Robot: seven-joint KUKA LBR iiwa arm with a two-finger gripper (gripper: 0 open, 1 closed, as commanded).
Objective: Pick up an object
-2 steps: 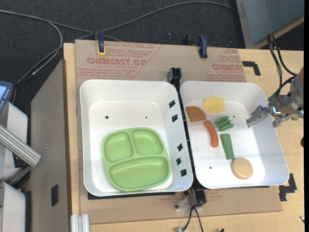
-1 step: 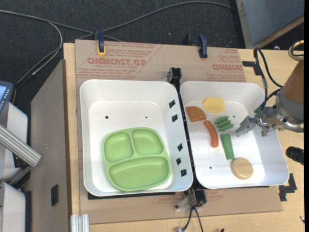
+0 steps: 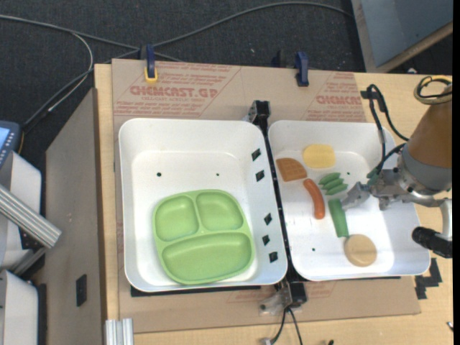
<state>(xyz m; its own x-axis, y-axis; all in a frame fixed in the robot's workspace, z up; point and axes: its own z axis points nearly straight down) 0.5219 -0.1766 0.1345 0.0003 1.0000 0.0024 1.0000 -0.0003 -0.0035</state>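
Observation:
The right bin (image 3: 402, 264) holds several toy foods: a brown toast slice (image 3: 291, 168), a yellow piece (image 3: 318, 155), a green pea pod (image 3: 331, 182), an orange-red sausage (image 3: 315, 198), a green cucumber stick (image 3: 338, 218) and a tan round biscuit (image 3: 360, 250). My gripper (image 3: 357, 192) hangs low over this bin, reaching in from the right. Its tip lies just right of the pea pod and just above the cucumber stick's upper end. Nothing is visibly held in it.
The left bin (image 3: 136, 192) holds a green divided plate (image 3: 203, 234). A black divider with clips (image 3: 267, 192) runs between the bins. The orange-banded arm (image 3: 431, 146) and its cables cover the right bin's right side. Blue clamps (image 3: 149, 62) hold the cardboard at the back.

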